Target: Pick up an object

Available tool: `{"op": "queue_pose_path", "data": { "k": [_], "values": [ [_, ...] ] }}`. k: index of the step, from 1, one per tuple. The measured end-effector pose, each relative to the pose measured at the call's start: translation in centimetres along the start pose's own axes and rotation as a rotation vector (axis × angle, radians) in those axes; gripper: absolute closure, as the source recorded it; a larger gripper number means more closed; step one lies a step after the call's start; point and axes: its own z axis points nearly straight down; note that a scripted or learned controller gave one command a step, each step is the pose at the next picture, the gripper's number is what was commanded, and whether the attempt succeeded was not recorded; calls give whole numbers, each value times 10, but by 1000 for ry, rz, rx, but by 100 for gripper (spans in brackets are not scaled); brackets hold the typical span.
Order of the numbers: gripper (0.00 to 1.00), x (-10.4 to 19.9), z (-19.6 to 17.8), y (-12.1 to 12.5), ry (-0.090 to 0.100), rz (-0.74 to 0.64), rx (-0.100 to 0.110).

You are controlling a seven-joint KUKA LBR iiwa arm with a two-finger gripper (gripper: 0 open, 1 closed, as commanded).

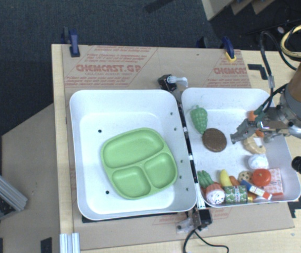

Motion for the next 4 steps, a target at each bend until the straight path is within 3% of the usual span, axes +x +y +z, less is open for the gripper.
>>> {"op": "queue_pose_path", "data": {
  "k": [1,2,3,4],
  "values": [
    [0,-29,154,63,2,1,13],
    [0,0,183,114,-1,-5,-3],
    [0,-7,182,23,2,3,9],
    [0,2,181,92,-1,-4,-6]
  ]
}}
